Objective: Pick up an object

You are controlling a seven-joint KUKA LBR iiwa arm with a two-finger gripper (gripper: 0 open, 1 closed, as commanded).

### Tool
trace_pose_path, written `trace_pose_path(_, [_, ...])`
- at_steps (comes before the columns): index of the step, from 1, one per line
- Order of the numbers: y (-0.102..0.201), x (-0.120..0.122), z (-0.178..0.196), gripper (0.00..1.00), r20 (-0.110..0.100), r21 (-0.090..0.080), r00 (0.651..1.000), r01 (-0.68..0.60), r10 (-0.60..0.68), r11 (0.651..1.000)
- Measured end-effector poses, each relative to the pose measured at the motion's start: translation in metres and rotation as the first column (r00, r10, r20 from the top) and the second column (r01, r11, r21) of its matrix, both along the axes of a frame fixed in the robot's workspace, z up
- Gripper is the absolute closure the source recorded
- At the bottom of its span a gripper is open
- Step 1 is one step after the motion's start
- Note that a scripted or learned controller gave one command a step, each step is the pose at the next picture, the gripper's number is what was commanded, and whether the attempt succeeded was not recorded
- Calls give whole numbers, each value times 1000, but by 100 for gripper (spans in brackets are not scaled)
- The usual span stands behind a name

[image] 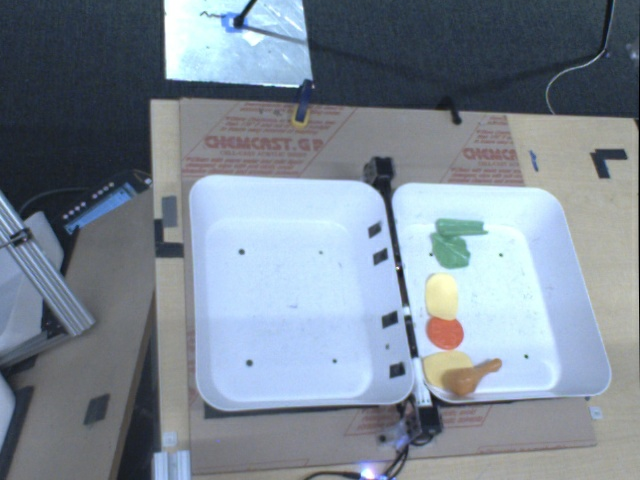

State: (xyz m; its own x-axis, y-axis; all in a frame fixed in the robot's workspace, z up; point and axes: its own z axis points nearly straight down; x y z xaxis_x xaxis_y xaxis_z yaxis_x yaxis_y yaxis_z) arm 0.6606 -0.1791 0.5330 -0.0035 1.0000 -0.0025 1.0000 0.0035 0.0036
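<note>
The right bin (pixel 560 268) holds several small items along its left side. At the top of that row lie a green pea pod (pixel 460 228) and a green leaf-shaped piece (pixel 451 252). Below them sit a pale yellow oval (pixel 442 295) and an orange-red disc (pixel 446 334). In the near left corner a brown drumstick-shaped piece (pixel 468 375) rests against a yellow piece (pixel 436 367).
The left bin (pixel 290 293) stands beside the right one, joined by a black clipped divider (pixel 393 278). Both rest on a brown cardboard sheet (pixel 270 143). A metal plate (pixel 237 26) lies at the back, and a metal frame (pixel 35 278) stands at the left.
</note>
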Motion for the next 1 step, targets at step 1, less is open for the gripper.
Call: trace_pose_path(1, [-17, -19, 3, 100, -1, 1, 1000, 4, -4, 1000])
